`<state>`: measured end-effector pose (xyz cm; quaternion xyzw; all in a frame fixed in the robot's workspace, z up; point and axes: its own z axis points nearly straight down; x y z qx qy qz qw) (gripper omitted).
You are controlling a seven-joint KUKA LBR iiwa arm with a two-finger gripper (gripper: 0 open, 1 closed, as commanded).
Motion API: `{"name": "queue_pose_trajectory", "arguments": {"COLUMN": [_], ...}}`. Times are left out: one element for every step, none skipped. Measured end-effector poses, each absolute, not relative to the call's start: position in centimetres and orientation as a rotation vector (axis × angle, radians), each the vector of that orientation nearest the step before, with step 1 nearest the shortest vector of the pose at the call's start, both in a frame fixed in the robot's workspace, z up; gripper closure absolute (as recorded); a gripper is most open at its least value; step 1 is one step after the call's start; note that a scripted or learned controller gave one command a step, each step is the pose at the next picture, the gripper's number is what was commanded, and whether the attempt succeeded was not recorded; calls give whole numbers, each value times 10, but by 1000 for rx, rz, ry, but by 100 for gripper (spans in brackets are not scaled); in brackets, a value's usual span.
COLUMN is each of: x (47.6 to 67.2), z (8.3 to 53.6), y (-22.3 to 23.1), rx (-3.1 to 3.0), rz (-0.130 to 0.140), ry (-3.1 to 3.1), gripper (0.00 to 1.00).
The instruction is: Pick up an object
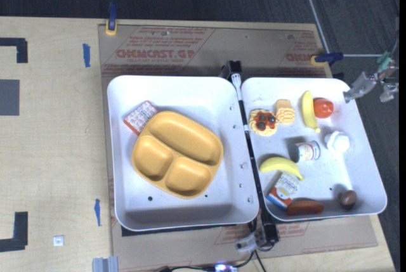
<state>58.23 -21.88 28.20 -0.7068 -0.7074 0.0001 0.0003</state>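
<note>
The claw (380,77) hangs at the far right, just outside the right-hand shallow white plastic bin (374,198), beside its upper right corner; whether it is wide or narrow I cannot tell. Nothing is in it.

Taking the small printed can (307,151) in that bin as landmark: a yellow plastic banana (281,165) lies just below and left of it, a white rounded piece (336,141) just right. Above it stand a second, upright yellow banana (307,110) touching a red tomato-like ball (323,108). A descent here would likely nudge a neighbour or pinch two things together.

Below and right of the can, a dark brown ball (347,199) sits close to the wall, where a finger could strike the rim. The bare floor right of the can offers the freest approach.
</note>
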Motion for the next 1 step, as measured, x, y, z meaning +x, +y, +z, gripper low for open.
{"name": "queue_pose_trajectory", "arguments": {"x": [608], "z": [145], "y": [-223], "rx": [-2219], "rz": [0], "ry": [-2222], "gripper": [0]}}
